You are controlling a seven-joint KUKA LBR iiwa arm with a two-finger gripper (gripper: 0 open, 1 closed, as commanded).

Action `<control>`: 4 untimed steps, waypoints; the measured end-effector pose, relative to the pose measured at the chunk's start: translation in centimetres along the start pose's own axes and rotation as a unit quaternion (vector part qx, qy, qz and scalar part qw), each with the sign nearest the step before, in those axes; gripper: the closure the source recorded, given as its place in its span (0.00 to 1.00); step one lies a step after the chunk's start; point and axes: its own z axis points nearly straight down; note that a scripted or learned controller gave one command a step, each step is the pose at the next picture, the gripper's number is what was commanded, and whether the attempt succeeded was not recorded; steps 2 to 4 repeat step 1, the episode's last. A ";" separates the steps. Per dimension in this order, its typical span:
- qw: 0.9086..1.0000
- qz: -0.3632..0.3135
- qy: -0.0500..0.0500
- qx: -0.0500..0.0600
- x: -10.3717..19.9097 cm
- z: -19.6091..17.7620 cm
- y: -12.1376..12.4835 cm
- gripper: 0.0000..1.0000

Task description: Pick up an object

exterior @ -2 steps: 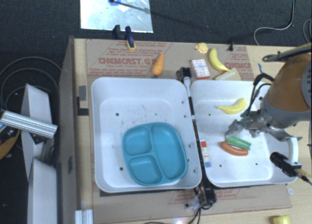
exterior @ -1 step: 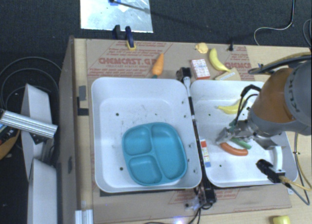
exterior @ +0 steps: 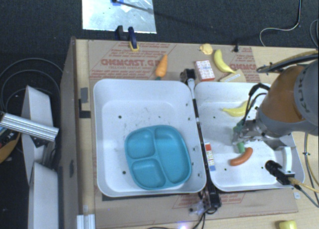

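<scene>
— Where is the tool?
— Low in the right bin, over a small green thing beside the sausage. I can't tell its grip. Go down slowly, straight.

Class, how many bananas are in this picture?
2. One banana lies on the board behind the right bin; the other lies inside that bin. The arm may hide more.

An orange sausage-shaped toy lies flat in the right bin, slanting up toward the right, near the bin's front. Just above its upper end sits a small green piece, partly hidden. A yellow banana lies farther back in the same bin, curved and flat.
</scene>
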 end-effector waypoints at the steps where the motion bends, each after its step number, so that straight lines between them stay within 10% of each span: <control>1: 1.000 -0.007 0.004 -0.002 9.2 -9.3 3.3 1.00; 4: 1.000 -0.007 0.004 -0.002 9.2 -9.3 3.3 1.00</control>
